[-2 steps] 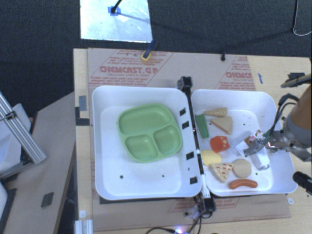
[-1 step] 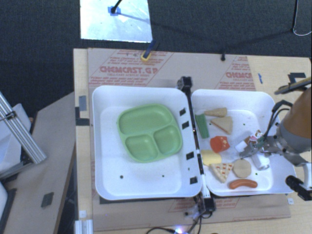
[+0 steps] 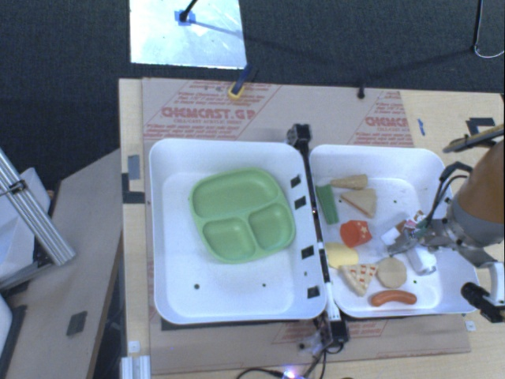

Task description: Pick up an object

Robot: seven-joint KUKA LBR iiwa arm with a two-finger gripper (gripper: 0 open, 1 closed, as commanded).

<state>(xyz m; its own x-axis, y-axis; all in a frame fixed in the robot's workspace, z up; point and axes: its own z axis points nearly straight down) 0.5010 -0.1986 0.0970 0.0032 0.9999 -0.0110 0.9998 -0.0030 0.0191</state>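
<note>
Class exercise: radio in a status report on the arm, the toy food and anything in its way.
Tool low in right bin, nothing seen held. Round cookie and sausage just below it. Tomato and pizza slice crowd nearby.

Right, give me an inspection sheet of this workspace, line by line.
Surface: bench with two shallow white bins side by side, left bin and right bin.
Job's things: in the right bin, a green stick, two sandwich wedges, a red piece, a yellow piece, a pizza slice, a round cookie, a sausage.
Clutter: green divided plate in the left bin.
Grippers: gripper low over the right bin, above the cookie; finger state unclear.
Cables: thin cable at top right.
Surroundings: dark carpet, shiny sheet.
</note>
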